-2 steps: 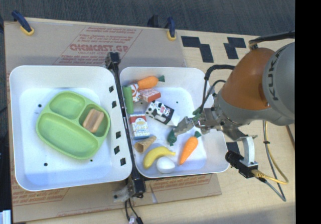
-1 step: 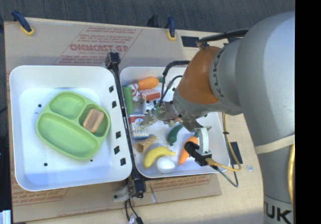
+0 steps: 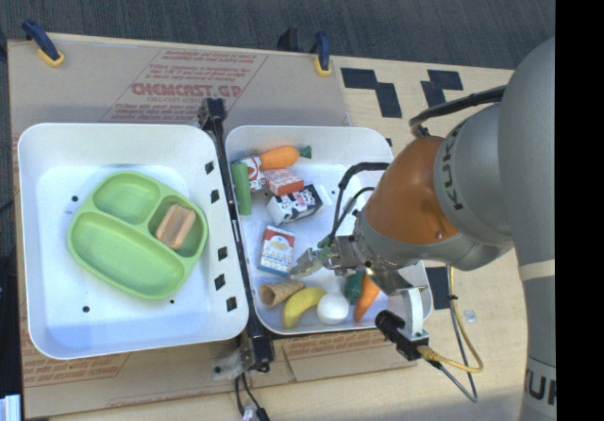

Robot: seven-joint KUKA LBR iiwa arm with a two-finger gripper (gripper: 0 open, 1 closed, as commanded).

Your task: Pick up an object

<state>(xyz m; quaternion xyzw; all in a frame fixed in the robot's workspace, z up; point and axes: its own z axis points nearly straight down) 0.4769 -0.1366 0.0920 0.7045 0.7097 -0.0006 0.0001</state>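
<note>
Over right bin (image 3: 247,221), 5 o'clock corner | gripper (image 3: 326,259) low above toys, finger gap can't be told | nearest object: carrot (image 3: 366,296), orange with green top, tilted, just right of white egg (image 3: 332,308) | banana (image 3: 300,306) at egg's 9 o'clock

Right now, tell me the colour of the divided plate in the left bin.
Light green: the divided plate shows plainly in the camera view.

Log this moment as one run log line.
arm: over right bin | gripper: low beside carton | grasp: none seen | left bin: green tray
</note>
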